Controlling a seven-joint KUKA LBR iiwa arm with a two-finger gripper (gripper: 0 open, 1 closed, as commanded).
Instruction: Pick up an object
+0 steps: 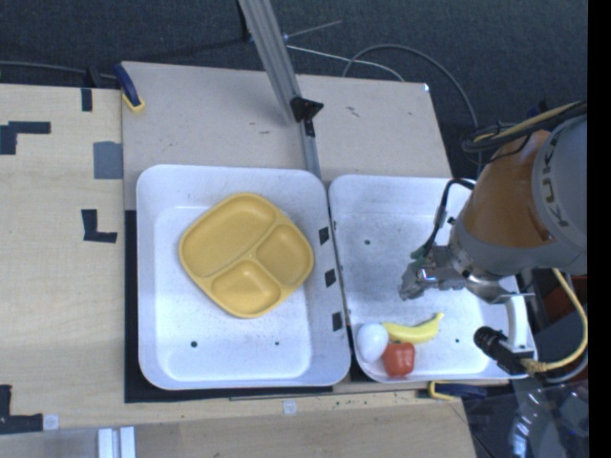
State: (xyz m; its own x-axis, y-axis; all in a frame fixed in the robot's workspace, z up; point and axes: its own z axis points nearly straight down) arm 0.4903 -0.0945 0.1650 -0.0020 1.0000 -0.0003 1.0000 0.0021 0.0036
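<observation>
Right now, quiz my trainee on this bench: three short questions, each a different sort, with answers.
1. True or false: the yellow tray lies in the left bin.
2. Which sits nearest the banana? A) blue clamp B) tomato C) yellow tray
3. Fill in: the white ball lies in the right bin's ____ corner.

Key: 1 true; 2 B; 3 near-left.

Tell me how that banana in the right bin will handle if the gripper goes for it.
The banana looks like a smooth, stiff toy, so it may slip between narrow fingers. Its curve means it could pivot when nudged. It lies against the white ball and red object, which would probably shift too.
</observation>
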